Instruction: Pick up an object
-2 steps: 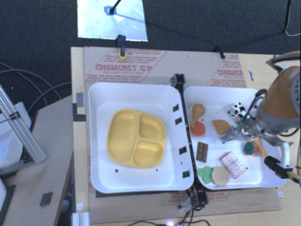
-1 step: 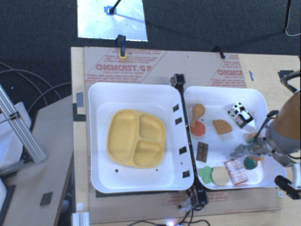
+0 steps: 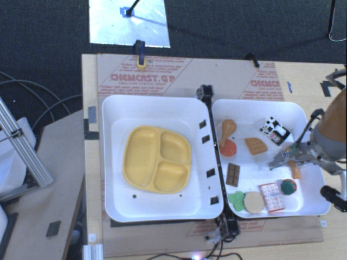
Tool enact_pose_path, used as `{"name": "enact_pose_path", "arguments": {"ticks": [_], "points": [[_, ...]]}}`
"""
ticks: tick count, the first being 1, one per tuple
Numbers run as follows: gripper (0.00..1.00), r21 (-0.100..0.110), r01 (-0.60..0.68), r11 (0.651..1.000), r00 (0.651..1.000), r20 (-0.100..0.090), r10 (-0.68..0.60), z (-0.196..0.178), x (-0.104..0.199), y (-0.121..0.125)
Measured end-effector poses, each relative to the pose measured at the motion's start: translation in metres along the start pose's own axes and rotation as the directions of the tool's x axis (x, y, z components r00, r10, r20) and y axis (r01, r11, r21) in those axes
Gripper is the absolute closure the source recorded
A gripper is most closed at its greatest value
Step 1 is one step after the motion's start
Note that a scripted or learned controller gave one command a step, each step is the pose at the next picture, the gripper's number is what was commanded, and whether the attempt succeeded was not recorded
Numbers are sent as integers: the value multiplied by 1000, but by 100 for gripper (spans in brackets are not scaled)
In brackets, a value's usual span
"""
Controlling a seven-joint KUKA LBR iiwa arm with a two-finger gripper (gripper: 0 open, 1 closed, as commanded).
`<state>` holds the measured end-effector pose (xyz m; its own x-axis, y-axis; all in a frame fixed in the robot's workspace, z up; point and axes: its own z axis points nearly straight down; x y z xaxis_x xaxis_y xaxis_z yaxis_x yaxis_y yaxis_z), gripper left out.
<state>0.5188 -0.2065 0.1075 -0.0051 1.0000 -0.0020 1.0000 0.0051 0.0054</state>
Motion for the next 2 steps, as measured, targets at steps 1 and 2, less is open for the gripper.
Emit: {"name": "enact_pose_path", "arguments": {"ticks": [1, 2], "points": [[0, 2, -1, 1000, 1000, -7, 1, 18, 3, -31], [100, 2, -1, 1000, 1000, -3, 1, 8, 2, -31]]}}
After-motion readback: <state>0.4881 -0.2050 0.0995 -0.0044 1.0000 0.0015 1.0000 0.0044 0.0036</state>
